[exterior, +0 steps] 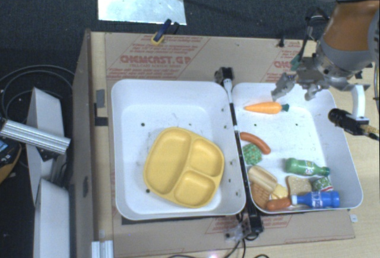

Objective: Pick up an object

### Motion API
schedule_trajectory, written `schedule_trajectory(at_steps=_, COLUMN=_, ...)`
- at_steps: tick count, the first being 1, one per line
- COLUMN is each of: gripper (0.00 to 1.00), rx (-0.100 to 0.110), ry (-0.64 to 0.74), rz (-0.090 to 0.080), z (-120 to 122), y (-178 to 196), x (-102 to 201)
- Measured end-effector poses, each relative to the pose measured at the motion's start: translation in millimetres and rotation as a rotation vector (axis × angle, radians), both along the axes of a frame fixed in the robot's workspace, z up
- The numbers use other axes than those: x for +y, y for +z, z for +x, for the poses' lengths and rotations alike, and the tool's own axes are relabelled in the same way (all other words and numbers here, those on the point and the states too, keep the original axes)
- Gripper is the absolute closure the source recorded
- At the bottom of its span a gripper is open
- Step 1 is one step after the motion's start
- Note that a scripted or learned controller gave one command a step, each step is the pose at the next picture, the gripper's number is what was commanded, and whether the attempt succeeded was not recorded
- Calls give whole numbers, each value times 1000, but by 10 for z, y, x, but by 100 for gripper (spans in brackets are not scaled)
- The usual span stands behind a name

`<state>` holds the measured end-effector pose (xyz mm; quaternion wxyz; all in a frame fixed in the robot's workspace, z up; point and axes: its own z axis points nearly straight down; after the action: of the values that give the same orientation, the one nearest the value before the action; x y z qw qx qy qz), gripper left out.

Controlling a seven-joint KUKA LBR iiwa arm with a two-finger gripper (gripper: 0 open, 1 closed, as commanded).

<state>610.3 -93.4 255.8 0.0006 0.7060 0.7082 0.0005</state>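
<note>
The approach step is judged to be in hand: the claw point(297, 88) is seen hovering over the far rim of the right bin point(347, 161), its two fingers spread apart with nothing between them. The nearest candidate, a toy carrot point(263, 108), lies on its side near the far end of that bin, just beside and below the left finger point(282, 87). The other pieces (a sausage point(255, 142), a green bottle point(304, 166), a blue bottle point(314, 198) and some bread-like items) are clustered towards the near end, well apart from the claw. The left bin point(133, 102) is occupied by a yellow divided tray point(184, 166). For the next move, a shift over the carrot and a descent would probably be called for, with the fingers set across its narrow body before closing
</note>
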Motion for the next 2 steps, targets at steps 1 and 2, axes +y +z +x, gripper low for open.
schedule_trajectory(at_steps=1, gripper=0, rx=4, ry=-2, rz=0, z=-621, y=-1047, x=-207)
schedule_trajectory(at_steps=2, gripper=0, rx=-1, ry=-1, rz=-1, z=-274, y=-1716, x=-301)
